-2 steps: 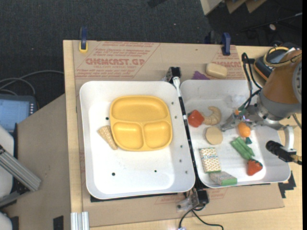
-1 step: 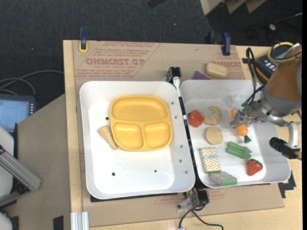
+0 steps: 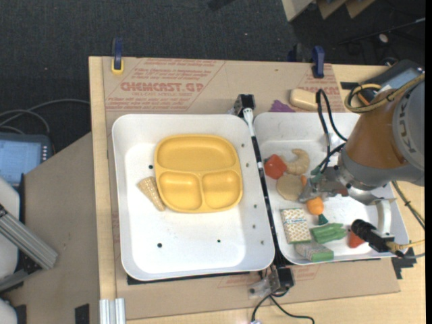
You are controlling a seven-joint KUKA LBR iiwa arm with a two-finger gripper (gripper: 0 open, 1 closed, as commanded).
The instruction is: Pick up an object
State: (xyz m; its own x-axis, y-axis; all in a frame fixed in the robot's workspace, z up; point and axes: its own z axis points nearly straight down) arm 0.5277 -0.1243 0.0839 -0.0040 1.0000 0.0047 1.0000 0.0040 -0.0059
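The counter [image 3: 101, 181] carries two shallow white bins side by side. The left bin [image 3: 135, 241] holds a yellow divided plate [image 3: 199, 173] with one long compartment at the back and two smaller ones in front. A tan, cracker-like piece [image 3: 152, 193] lies against the plate's left edge.

Behind the bins, on the bare counter, a small purple thing [image 3: 280, 106] lies just beside a cream-coloured lump [image 3: 304, 98].

The right bin [image 3: 270, 130] is crowded. Toward its left side sit a red-orange piece [image 3: 275, 167], a curved tan piece [image 3: 298, 159] and a flat beige round [image 3: 289, 188]. Nearer the front are a patterned square packet [image 3: 295, 224], a green piece [image 3: 327, 233], a grey-green piece [image 3: 314, 252] and a small red piece [image 3: 354, 239].

A small orange ball [image 3: 315, 206] lies near the middle of the right bin, directly under the end effector [image 3: 313, 190], which is low over it and just beside the beige round. Whether the end effector is open, closed or touching the ball cannot be told.

The arm [image 3: 371, 140] comes in from the right, bending downward over the right bin.
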